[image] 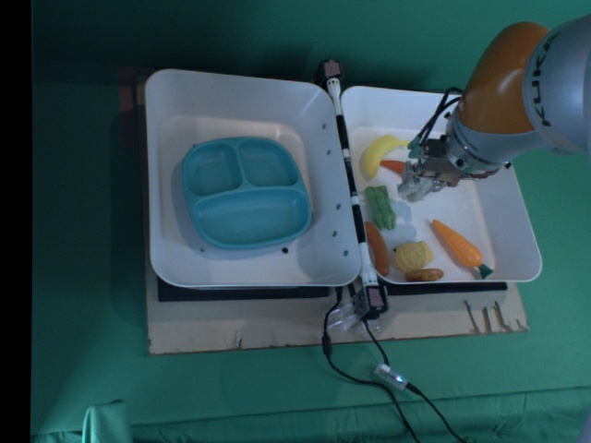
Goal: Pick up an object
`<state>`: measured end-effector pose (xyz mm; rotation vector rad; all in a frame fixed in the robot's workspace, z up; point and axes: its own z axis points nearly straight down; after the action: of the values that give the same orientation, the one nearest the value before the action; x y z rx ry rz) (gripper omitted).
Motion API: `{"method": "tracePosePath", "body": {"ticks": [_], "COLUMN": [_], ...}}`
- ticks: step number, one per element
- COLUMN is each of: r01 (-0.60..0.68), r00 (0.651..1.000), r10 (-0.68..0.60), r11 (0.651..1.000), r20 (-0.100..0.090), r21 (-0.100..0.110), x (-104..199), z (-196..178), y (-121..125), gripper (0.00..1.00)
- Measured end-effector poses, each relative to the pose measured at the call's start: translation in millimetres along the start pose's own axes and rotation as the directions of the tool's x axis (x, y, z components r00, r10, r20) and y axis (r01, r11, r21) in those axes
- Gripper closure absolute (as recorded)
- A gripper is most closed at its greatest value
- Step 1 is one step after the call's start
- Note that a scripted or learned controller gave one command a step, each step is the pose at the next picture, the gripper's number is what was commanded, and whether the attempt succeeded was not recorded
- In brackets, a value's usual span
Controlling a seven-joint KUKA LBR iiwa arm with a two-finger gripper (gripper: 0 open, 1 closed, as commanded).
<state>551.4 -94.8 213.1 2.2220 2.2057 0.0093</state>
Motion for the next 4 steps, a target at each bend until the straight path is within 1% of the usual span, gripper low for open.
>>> {"method": "tracePosePath", "body": {"ticks": [1, 2, 3, 4], "r01": [0.003, 0.003, 0.003, 0.0], "r00": [1.0, 1.0, 1.0, 1.0], "r10": [-0.003, -0.003, -0.003, 0.0], "r11": [1.0, 1.0, 1.0, 1.0], "r20": [0.0, -0.001, -0.002, 0.001], "r21": [0.007, 0.007, 0.009, 0.003], "x": [-49.7, -49.6, -41.3, -42.4], "z": [-73.5, -73.4, 9.7, -2.0], "y": [2.4, 2.5, -50.2, -49.0], "gripper": [1.0, 0.0, 0.0, 1.0]}}
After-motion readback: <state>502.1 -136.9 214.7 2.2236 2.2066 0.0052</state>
